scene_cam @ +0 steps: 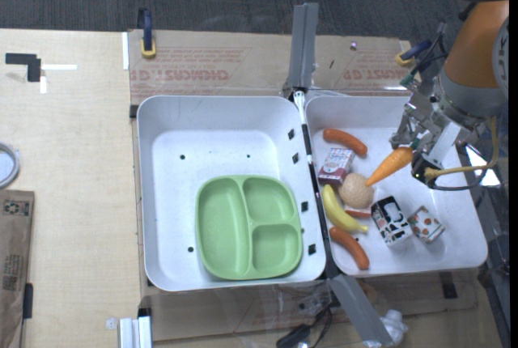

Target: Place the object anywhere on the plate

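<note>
A green plate [247, 227] with three compartments lies in the left bin [162, 144], nothing on it. In the right bin [461, 253], an orange carrot [388, 166] slants down to the left, its tip over a round beige ball [356, 191]. My gripper [414, 152] sits at the carrot's thick upper end, and its fingers look shut on that end. The grey arm with its orange band [477, 47] comes in from the upper right.
The right bin also holds a red sausage [346, 141], a pink and white carton [334, 164], a banana [338, 209], a second sausage [350, 248], a black and white can [388, 219] and a small box [426, 225]. A grey divider [301, 136] separates the bins.
</note>
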`<state>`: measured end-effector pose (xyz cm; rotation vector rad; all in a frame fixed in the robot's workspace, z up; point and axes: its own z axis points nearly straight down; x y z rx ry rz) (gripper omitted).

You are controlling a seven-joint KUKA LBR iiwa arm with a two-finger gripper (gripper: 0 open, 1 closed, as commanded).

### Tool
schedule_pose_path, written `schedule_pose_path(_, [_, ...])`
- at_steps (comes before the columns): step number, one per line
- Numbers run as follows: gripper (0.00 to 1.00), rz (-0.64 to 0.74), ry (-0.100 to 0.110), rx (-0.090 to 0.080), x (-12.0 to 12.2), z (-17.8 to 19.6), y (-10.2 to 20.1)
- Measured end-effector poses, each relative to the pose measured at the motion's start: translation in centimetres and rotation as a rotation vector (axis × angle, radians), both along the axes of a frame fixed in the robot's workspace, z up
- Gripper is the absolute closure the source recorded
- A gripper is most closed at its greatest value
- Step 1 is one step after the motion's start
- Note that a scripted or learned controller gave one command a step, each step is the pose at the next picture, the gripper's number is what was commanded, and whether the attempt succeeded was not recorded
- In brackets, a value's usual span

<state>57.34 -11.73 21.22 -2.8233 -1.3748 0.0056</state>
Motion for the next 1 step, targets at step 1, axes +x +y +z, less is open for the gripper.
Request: schedule_pose_path(1, [1.0,0.233,0.002,0.001,-0.09,-2.2,6.75])
